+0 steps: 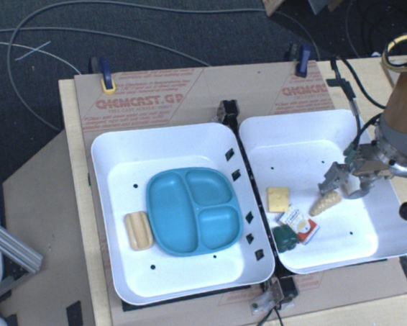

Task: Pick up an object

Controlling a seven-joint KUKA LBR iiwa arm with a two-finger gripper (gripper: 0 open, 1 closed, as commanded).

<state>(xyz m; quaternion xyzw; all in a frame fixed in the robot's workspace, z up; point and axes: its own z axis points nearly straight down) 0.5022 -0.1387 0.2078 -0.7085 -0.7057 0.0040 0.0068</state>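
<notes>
You can see the fingers [341,182] spread apart and low inside the right-hand bin [308,127], with nothing between them; they sit just to the right of the cone-shaped object [325,202], near its wider end, and whether a tip touches it is too small to tell. That cone lies on its side on the bin floor, so judge the pick as not yet made: the approach looks done, while the closing and the lift are left. To the left of the cone you have a red-and-white packet [297,222], past it a dark green item [284,239] near the bin's lower left corner, and up from those a yellow block [278,199]. Farther left of the cone, in the other bin [113,197], a blue divided plate [193,209] rests with a tan bread-like piece [138,230] just beside it. Both bins stand on the surface [93,279].
</notes>
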